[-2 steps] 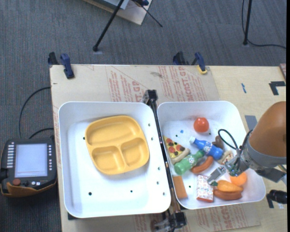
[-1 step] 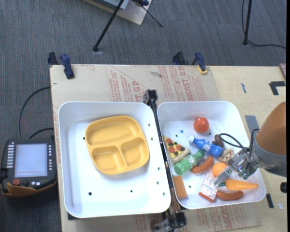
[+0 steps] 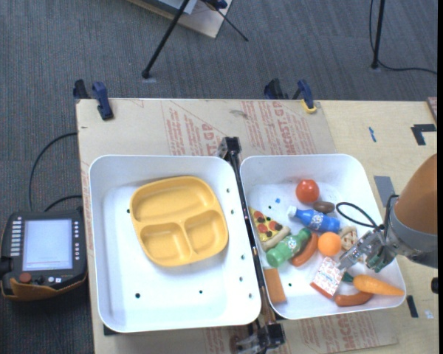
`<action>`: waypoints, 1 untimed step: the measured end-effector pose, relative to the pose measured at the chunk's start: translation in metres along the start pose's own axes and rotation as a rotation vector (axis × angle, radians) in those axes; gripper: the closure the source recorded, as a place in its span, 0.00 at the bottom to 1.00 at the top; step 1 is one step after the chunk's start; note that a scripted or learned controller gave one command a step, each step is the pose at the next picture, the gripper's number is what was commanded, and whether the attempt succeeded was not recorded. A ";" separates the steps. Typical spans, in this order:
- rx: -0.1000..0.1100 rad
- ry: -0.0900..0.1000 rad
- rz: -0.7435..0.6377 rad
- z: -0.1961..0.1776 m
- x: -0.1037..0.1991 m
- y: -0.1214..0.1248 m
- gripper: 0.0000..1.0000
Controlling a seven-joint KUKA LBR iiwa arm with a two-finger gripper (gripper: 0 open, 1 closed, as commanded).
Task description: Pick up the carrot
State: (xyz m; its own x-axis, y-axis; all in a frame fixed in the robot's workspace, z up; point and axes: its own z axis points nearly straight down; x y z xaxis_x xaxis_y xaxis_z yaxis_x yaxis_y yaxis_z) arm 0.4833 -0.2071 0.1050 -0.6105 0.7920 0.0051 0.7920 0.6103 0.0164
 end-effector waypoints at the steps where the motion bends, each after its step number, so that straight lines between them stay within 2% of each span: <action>1: 0.001 0.001 0.003 0.001 0.000 -0.001 0.00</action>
State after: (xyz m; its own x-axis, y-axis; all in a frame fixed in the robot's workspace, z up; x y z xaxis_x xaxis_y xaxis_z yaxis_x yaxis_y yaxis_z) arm 0.4826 -0.2075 0.1045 -0.6078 0.7940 0.0061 0.7940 0.6077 0.0156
